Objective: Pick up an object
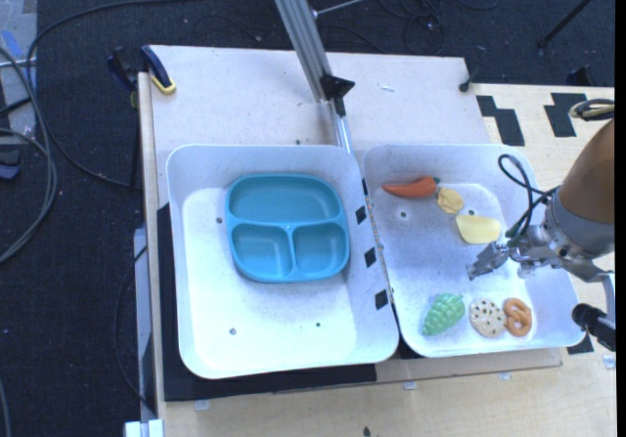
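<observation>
A green toy (443, 314), a cookie (484, 317) and a pretzel (517, 316) line the right bin's (401, 230) near edge. Just above, the end effector (486, 262) hovers beside a yellow piece (478, 228); its grip state cannot be told.

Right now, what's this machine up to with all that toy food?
A grey robot arm reaches in from the right over the right-hand white bin. Its end effector hovers just below a yellow toy piece; nothing is visibly held. A toy carrot, a green bumpy toy, a cookie and a pretzel lie in that bin. The left bin holds a blue divided tray.
</observation>
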